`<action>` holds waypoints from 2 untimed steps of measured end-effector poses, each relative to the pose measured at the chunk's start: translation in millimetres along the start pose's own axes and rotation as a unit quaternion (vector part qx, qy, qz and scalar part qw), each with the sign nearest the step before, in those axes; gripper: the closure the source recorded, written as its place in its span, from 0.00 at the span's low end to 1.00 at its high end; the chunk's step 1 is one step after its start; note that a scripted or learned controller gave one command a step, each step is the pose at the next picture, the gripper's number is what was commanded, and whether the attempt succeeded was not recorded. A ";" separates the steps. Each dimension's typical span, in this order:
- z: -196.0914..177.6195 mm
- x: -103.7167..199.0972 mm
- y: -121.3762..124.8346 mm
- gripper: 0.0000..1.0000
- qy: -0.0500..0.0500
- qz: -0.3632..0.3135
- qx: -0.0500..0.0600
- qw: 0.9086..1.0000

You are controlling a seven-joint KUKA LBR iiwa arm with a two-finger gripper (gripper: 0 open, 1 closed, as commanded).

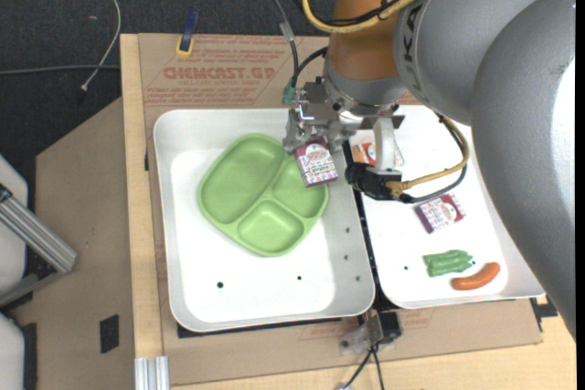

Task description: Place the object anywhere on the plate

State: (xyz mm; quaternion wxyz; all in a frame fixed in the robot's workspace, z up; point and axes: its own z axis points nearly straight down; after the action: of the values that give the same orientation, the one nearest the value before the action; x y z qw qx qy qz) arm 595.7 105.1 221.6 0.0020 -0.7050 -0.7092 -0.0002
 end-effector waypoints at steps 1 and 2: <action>-10.2 -2.9 2.2 1.00 -0.001 0.003 -0.002 1.000; -5.4 1.5 18.7 1.00 -0.001 0.002 -0.002 1.000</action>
State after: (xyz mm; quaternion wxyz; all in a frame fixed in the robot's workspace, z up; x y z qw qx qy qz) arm 614.4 106.6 227.0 -0.0003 -0.7063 -0.7079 -0.0007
